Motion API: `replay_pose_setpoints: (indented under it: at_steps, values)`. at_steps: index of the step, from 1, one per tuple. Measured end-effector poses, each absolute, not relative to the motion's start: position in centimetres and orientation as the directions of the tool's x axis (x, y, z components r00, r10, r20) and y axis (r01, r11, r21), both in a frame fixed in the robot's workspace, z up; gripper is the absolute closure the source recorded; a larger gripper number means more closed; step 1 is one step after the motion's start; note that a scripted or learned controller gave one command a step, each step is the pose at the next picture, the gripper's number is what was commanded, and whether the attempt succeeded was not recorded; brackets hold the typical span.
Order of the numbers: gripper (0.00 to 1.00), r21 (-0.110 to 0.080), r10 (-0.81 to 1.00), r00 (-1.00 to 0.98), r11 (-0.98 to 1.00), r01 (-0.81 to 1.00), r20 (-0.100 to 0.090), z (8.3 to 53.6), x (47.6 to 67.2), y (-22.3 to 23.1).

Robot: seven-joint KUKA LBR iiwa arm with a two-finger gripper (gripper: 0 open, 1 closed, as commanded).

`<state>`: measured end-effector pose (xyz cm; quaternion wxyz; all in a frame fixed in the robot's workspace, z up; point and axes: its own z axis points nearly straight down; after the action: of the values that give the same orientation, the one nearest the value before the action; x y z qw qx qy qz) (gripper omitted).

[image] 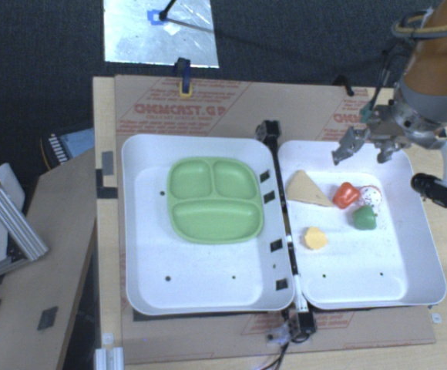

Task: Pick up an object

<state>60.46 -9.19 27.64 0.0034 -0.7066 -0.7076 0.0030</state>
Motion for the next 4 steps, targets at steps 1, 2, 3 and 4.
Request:
replay_pose_setpoints:
  at_steps: [1,2,3,4]
  values:
    - [0.0,0.002,1.0,-0.003,0.003,1.0,0.0,28.2,60.6,-9.2]
    - [0.0,0.0,1.0,-0.001,0.001,1.0,0.0,23.7,59.9,-9.4]
    - [0.0,-0.004,1.0,-0.001,0.001,1.0,0.0,17.6,59.6,-9.9]
    - [0.0,-0.002,1.0,-0.002,0.002,1.0,0.0,13.4,59.3,-9.8]
